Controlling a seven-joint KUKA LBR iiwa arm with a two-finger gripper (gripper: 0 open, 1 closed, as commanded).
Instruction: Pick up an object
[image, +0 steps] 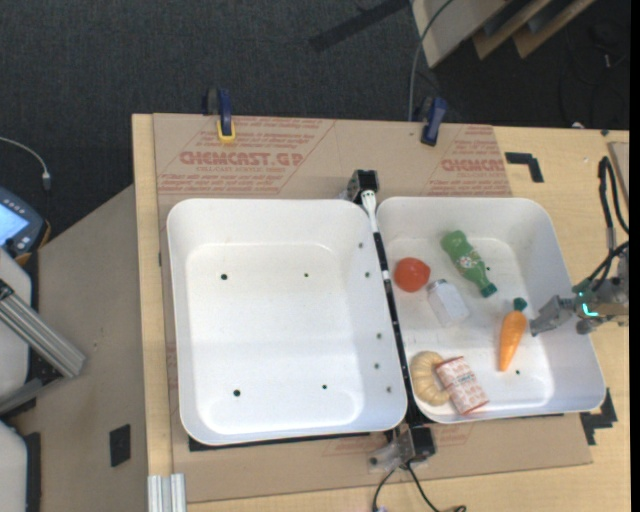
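Bench's right bin (560, 250): jaws (545, 322) beside carrot (511, 340), not gripping.

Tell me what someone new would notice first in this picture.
The colour is all in the right bin: a green bottle at the back, a red ball by the inner wall, an orange carrot toward the right. A beige ring and a red-and-white packet touch at the front edge. The hand sits just right of the carrot, beside the left bin.
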